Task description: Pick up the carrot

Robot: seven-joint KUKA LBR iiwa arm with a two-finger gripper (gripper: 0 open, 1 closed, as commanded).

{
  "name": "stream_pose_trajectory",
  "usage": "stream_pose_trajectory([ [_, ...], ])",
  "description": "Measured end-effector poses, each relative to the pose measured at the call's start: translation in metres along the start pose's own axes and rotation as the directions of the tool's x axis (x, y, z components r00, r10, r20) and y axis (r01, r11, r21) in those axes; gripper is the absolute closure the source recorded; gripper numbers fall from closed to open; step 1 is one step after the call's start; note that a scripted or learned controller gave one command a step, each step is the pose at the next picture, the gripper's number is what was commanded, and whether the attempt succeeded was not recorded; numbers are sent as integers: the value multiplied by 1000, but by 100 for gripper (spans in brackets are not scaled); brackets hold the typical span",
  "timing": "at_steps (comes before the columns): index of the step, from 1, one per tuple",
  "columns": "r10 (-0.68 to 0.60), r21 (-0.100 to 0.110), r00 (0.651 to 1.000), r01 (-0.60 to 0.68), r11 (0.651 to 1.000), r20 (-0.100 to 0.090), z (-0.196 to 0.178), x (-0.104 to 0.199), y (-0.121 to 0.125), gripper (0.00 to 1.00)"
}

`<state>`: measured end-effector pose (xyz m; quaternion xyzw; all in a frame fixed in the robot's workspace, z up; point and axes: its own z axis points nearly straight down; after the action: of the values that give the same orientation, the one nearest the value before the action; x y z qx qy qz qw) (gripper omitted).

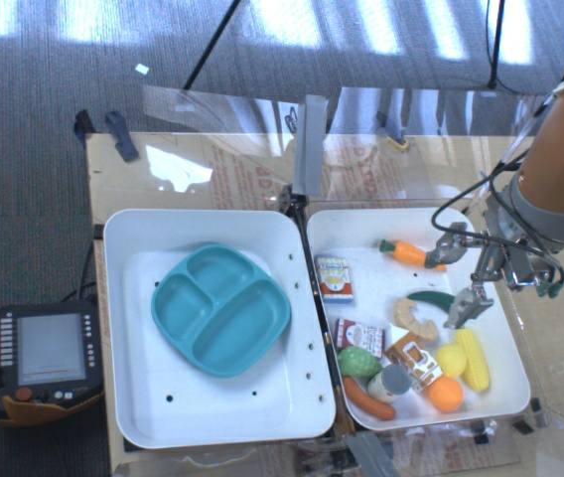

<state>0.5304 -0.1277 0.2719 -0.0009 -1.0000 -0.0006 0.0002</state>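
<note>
The carrot [408, 253], orange with a green top pointing left, lies in the upper middle of the right bin [361, 229]. My gripper [444, 289] hangs over that bin's right side, just right of the carrot. It is open, its fingers spread wide. The upper fingertip [436, 258] is at the carrot's right end; I cannot tell if they touch. The lower fingertip [456, 316] sits above a beige food piece [416, 316]. Nothing is held between the fingers.
A teal divided plate [220, 308] lies in the left bin [133, 386]. The right bin also holds a small white box [334, 278], a dark green pod [427, 298], a corn cob [474, 358], a lemon [450, 359], an orange [446, 394], a sausage [369, 398] and small cartons.
</note>
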Motion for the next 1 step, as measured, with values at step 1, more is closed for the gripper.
stream_pose_trajectory([
  [1,17,2,1000,-17,1000,7,168,-97,-33,0],
])
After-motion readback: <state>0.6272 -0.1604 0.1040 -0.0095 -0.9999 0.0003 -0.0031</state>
